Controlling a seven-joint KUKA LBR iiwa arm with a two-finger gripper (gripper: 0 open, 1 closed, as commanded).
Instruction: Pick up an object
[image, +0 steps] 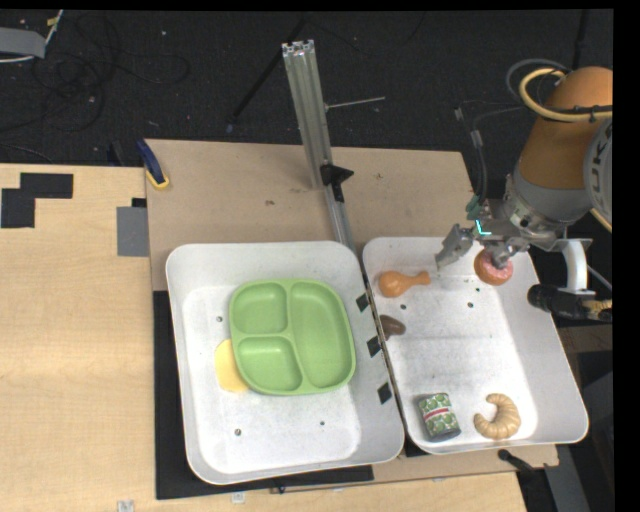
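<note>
- Gripper (478, 252): it hangs over the upper edge of the right bin (560, 375), at about 1 o'clock from that bin's centre. The jaws stand apart, one finger showing at the left near the bin's rim. A round pinkish-red object (494, 266) sits just below and right of the wrist; whether it lies between the fingers or merely beside them is not clear, so no hold is recorded.
- Pinkish-red object: small, rounded, likely a light toy piece. A round form may roll out of a pinch; take it across its widest part.
- Orange pear-shaped toy (398, 283): at 10 o'clock in the right bin, lying on its side, narrow end toward the gripper. Probably hollow plastic, smooth and light; the bulb is the safer grip.
- Small dark brown item (391, 325): at 9 o'clock by the bin's left wall; low and flat, hard to get under.
- Green can (437, 416) and croissant toy (499, 416): at 6 and 5 o'clock, well apart from the gripper.
- Left bin (190, 290): holds a green divided plate (292, 335) lying over a yellow piece (229, 366); broad, stiff, poor for a narrow pinch.
</note>
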